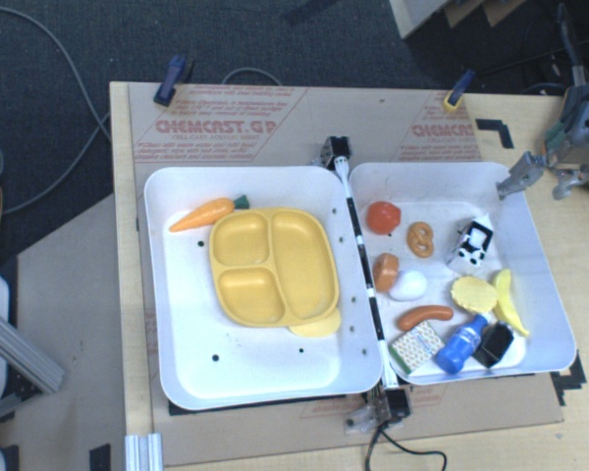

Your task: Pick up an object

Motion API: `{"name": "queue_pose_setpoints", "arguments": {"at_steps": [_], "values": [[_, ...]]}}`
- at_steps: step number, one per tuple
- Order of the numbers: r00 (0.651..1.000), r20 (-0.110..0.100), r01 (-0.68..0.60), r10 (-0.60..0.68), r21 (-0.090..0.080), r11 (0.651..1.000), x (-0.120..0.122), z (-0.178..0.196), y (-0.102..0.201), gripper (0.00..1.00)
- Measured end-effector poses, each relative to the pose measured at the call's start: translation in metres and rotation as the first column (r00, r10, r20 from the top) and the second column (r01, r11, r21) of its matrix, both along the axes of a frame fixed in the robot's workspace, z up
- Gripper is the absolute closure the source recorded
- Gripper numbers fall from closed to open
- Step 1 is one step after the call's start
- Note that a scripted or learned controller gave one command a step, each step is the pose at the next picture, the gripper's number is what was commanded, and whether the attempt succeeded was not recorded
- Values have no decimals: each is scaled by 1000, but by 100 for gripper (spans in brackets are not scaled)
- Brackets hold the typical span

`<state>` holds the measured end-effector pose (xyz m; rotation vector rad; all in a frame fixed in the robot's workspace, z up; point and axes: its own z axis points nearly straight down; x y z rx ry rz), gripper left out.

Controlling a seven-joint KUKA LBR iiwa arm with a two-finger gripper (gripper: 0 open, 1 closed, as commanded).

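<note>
Shallow white plastic bins: two [177,292] [540,263]
Yellow three-compartment plastic tray: one [273,266]
Grey metal pincer [545,177]: fingers spread wide, holding nothing

- Plainly a robotics lab: two white bins [167,292] clamped side by side on a paper-masked bench sheet [275,126].
- Loose cable [39,27] trailing over dark carpet at ten o'clock.
- Aluminium framing [20,351] at eight o'clock.
</note>
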<state>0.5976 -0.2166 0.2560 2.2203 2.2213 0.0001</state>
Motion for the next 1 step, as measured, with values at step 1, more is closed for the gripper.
{"name": "queue_pose_setpoints", "arguments": {"at_steps": [1], "values": [[1000,-3,-1,1,2,1000,1,-113,36,0]]}}
